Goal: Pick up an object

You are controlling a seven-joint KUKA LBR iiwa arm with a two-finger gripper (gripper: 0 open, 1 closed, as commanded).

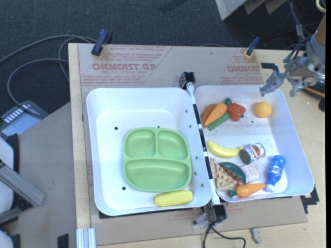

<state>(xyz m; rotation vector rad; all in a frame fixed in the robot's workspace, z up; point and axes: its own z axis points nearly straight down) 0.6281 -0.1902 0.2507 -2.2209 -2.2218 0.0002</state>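
My gripper (283,87) hangs over the far right corner of the right bin (299,154), open, with nothing between its fingers. A small orange ball (263,109) lies just below and left of it. Further left in this bin are a carrot (214,113) and a red pepper (237,111). In the bin's near half lie a banana (223,150), a small can (253,152), a blue bottle (275,171), a pizza slice (224,177) and a second, smaller carrot (249,190).
The left bin (95,138) holds a green divided plate (156,159) and a corn cob (173,198) at its near edge. A black divider (196,123) runs between the bins. Blue clamps (100,42) sit at the board's far edge.
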